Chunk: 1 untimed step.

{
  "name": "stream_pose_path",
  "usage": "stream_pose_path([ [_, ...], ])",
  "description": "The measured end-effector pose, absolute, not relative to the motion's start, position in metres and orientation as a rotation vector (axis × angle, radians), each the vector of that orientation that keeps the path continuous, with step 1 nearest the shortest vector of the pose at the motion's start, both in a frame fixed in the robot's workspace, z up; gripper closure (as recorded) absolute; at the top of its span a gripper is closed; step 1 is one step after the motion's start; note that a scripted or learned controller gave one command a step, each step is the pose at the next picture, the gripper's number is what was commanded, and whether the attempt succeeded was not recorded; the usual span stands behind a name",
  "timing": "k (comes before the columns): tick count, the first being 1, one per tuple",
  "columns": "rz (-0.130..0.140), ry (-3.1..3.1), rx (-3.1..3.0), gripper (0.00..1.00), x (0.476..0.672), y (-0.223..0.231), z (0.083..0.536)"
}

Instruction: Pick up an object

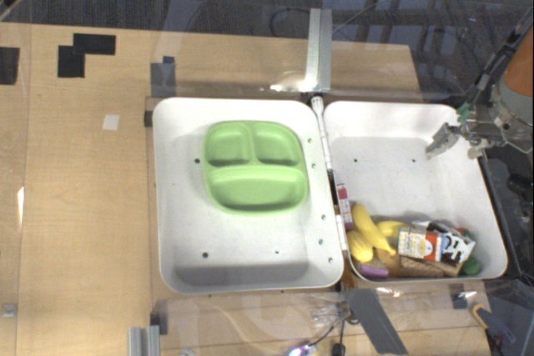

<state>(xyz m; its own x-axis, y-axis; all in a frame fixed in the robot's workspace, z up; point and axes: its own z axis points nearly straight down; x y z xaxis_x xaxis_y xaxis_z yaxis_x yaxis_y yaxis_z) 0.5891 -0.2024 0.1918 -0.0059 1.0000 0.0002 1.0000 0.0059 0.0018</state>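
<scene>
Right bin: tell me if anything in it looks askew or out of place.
The toys are all heaped in the near corner of the right bin: bananas, a carton lying on its side, with smaller pieces under them. The green tray lies flat in the left bin.

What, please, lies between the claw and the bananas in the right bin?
Only bare white bin floor lies between the claw and the bananas, in the camera view.
</scene>
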Motion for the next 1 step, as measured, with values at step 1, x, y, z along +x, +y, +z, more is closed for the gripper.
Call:
stream_pose_path([
  [1,0.002,2.212,2.228,0.00,0.6662,-0.1932,0.1670],
])
